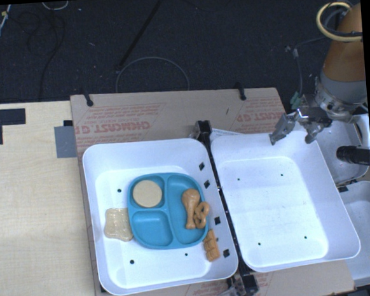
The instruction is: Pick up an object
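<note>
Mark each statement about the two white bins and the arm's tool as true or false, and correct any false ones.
1. The blue divided plate lies in the left bin. True.
2. The tool grips the pretzel. False: the tool hangs open over the far right corner of the right bin, and nothing is between its fingers.
3. A round cracker sits in a plate compartment. True.
4. The toast-like piece lies on the plate. False: it lies on the bin floor, against the plate's left rim.
</note>
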